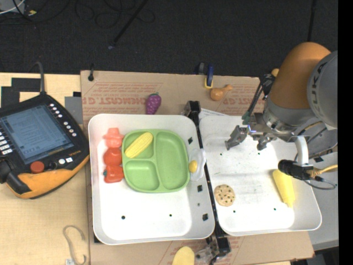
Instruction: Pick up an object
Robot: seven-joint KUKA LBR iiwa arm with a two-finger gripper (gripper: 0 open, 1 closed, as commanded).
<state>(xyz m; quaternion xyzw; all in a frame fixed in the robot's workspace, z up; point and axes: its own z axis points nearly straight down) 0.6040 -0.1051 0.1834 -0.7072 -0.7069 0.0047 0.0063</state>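
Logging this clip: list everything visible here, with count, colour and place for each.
bins: 2, white, side by side on the bench
divided plate: 1, green, left bin
corn cob: 1, yellow, on the plate
red toy: 1, left bin beside the plate
cookie: 1, tan, right bin
yellow toy: 1, right bin
purple toy: 1, behind the bins
pendant: 1, black and orange, far left
tool: 1, grey, over the right bin, holding nothing

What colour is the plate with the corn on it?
Green, seen in the camera view: the plate holds yellow corn.
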